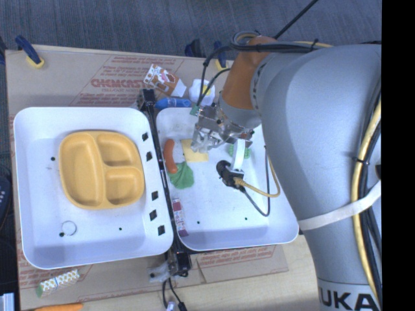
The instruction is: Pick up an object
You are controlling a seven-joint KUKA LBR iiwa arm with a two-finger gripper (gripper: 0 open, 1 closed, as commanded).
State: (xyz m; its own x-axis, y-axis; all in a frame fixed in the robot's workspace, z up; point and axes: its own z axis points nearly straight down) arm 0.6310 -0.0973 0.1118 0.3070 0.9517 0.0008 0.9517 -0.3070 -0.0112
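My gripper (202, 138) hangs low in the right bin (227, 229), at its far left part, right over a yellow block (194, 154). An orange carrot-like piece (169, 155) lies just left of the block, and a green leafy toy (181, 176) sits below it. A green item (232, 151) peeks out beside the wrist at the right. The grey arm with its orange band (241, 83) covers the bin's far right side.
The left bin (29, 238) holds a yellow divided plate (100, 168). A black cable loop (243, 185) trails from the wrist over the right bin's floor. Small packets and a blue object (172, 102) lie on the cardboard behind the bins.
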